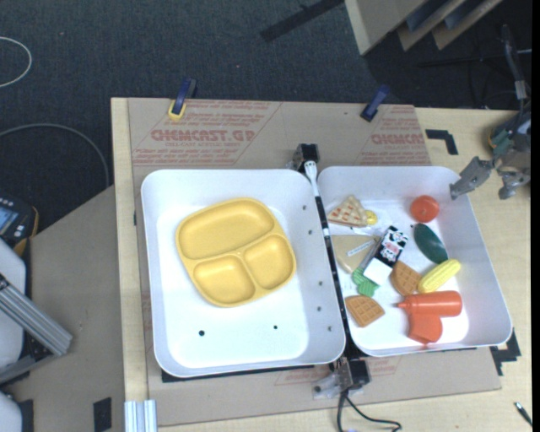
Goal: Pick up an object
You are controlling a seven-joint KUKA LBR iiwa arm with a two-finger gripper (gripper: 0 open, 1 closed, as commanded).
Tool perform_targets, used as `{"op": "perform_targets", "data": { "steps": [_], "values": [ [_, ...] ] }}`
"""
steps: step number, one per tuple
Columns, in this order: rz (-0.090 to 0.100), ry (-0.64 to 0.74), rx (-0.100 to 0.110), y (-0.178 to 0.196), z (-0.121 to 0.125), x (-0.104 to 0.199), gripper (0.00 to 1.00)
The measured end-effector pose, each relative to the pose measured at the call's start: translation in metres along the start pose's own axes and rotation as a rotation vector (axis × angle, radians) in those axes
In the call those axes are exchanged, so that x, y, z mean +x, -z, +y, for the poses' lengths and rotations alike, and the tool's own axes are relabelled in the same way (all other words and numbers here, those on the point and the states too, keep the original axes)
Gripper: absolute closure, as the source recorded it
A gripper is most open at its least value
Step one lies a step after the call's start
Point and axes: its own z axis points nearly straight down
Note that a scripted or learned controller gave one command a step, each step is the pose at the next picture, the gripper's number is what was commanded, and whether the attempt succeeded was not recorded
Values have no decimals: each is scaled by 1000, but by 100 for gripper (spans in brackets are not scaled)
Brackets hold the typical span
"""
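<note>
Toys are crowding the right bin's (481, 253) near half, leaving its far strip bare. In the left bin (160, 253), open floor is ringing the yellow tray (234, 251).

Dark grey-blue carpeted floor (126, 51) all around, lit evenly, no hard shadows. Thin pale cable looped (17, 63) on floor at upper left. Pale wooden bench top (139, 371) in centre, covered by brown cardboard sheet with red printed lettering (253, 126). Sheet pinned at far edge by yellow-tipped blue clamp (180, 99) and plain blue clamp (375, 103), well apart. Beige boxy furniture piece (413, 21) at top right, partly cropped. Silver aluminium extrusion bar (34, 316) at lower left, slanting. Black cable (359, 418) hanging off near bench edge.
</note>
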Motion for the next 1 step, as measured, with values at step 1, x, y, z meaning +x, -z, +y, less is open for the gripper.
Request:
{"op": "perform_targets", "data": {
  "steps": [1],
  "values": [
    [-3, 3, -13, 8, 2, 1, 0]
  ]
}}
